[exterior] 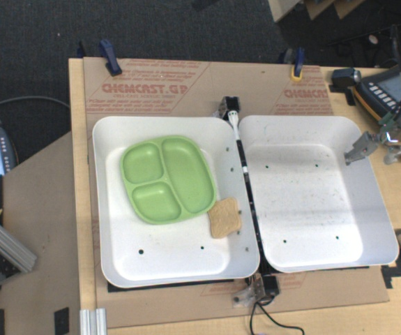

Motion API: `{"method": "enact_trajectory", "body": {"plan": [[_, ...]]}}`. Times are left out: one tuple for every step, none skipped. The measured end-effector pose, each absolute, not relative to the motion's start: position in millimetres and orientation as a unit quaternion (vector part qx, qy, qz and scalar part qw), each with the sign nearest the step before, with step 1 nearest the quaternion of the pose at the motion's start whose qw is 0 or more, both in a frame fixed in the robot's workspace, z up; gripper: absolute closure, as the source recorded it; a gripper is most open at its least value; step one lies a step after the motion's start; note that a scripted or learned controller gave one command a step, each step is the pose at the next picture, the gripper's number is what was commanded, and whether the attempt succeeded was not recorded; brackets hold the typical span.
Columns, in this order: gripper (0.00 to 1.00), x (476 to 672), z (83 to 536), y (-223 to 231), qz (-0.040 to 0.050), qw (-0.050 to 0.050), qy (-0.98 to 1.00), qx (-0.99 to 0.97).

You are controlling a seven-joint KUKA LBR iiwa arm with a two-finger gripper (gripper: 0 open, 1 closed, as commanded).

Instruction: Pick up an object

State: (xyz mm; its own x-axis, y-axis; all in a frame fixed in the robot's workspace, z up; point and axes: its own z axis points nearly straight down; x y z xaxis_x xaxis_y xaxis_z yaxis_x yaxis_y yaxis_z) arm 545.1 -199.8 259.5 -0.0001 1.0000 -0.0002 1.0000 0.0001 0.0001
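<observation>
2 white bins point(305, 257) on bench | 1 green tray point(169, 180) + 1 tan sponge point(224, 218) seen in far bin from hand point(359, 147) | hand's grip can't be told

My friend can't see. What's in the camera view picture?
Two white bins sit side by side on a bench. The left bin holds a green plate touching a tan sponge; the gripper sits at the right bin's far right edge.
</observation>
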Motion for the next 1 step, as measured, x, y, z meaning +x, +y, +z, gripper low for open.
{"method": "enact_trajectory", "body": {"plan": [[0.00,509.2,431.8,-181.2,0.0052,0.010,0.708,0.706]]}}
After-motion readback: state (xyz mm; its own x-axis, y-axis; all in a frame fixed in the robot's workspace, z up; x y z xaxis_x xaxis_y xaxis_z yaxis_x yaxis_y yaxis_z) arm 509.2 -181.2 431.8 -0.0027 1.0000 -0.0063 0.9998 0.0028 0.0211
